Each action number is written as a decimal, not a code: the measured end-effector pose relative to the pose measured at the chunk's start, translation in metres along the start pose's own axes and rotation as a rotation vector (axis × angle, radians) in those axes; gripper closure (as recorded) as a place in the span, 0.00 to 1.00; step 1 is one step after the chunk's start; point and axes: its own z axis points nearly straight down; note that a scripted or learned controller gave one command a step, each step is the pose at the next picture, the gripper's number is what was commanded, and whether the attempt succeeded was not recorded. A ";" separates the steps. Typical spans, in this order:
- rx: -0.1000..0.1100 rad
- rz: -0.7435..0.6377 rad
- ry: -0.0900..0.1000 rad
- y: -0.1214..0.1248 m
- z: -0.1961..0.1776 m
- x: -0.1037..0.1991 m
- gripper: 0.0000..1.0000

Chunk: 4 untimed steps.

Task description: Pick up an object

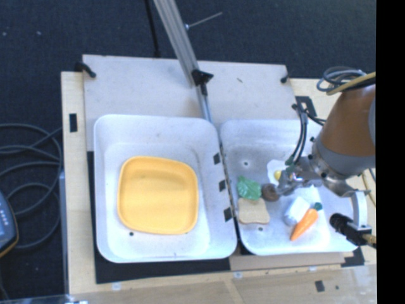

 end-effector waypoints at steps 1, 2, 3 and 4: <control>0.002 0.000 0.000 0.001 -0.026 0.000 1.00; 0.003 -0.005 0.001 0.018 -0.032 0.054 1.00; 0.004 -0.003 0.001 0.045 -0.040 0.094 1.00; 0.005 -0.003 0.001 0.063 -0.027 0.143 1.00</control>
